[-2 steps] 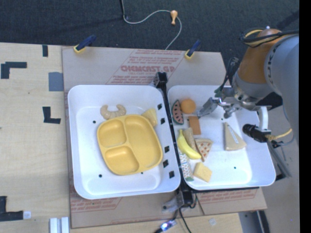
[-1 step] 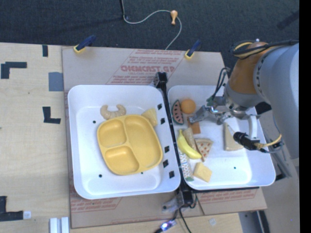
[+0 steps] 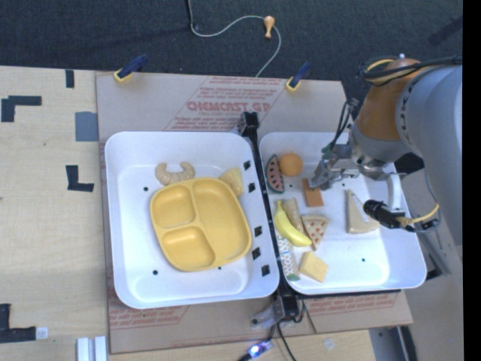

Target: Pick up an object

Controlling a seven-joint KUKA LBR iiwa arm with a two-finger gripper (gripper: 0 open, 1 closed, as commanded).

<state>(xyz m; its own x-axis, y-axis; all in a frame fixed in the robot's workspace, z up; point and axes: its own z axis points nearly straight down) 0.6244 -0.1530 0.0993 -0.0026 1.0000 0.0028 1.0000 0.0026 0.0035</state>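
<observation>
My gripper (image 3: 323,174) hangs over the back middle of the right bin (image 3: 398,277), just above and right of a small brown cracker-like block (image 3: 313,196). An orange ball (image 3: 291,164) and a watermelon slice (image 3: 273,174) lie to its left. Farther forward lie a banana (image 3: 290,227), a pizza slice (image 3: 316,229) and a yellow cheese block (image 3: 313,266). A pale sandwich wedge (image 3: 358,213) rests to the right, beneath the wrist. Nothing is visibly held.
The left bin (image 3: 128,201) holds a yellow divided plate (image 3: 200,224), a tan croissant-shaped toy (image 3: 174,173) and a yellow wedge (image 3: 234,180). The arm's grey body (image 3: 428,126) covers the right bin's back right corner. A black divider (image 3: 259,194) separates the bins.
</observation>
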